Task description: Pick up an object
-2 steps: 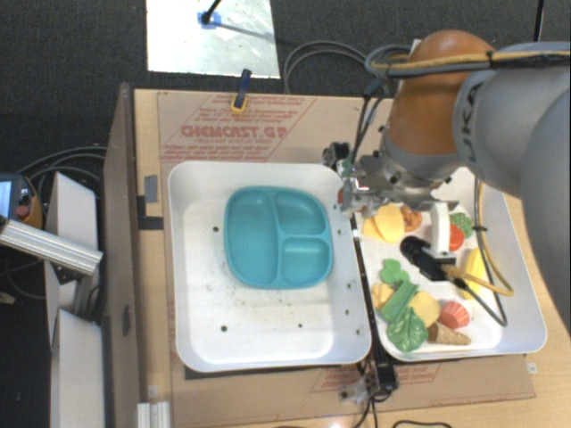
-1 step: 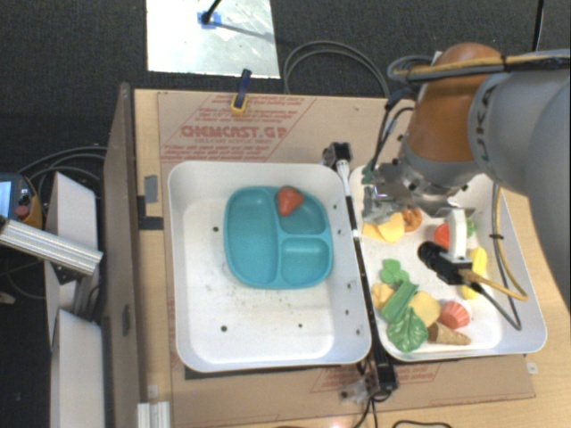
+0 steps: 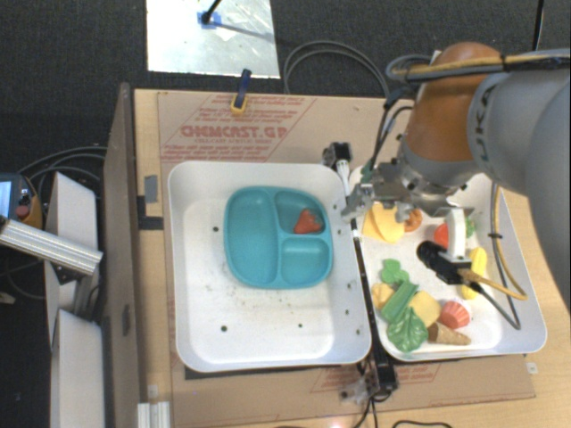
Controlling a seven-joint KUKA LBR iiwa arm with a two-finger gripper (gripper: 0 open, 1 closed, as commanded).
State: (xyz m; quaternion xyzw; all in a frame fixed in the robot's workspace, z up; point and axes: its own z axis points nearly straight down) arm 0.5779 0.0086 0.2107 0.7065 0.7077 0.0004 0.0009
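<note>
Your arm is hovering over the right bin (image 3: pixel 533 328), its gripper (image 3: pixel 434 205) state I cannot tell; toy food (image 3: pixel 412 308) is lying at six o'clock (nothing visibly lifted yet).

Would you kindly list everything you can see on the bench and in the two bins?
White bins: two, side by side on the bench.
Divided plate: one, teal, in the left bin.
Red toy piece: one, in the plate's upper right compartment.
Toy food pile: several pieces, green, yellow, red and orange, in the right bin.
Cardboard sheet: one, brown with red print, under the bins.
Arm: one, grey with an orange band, above the right bin.
Gripper: one, low over the right bin's upper left.
</note>
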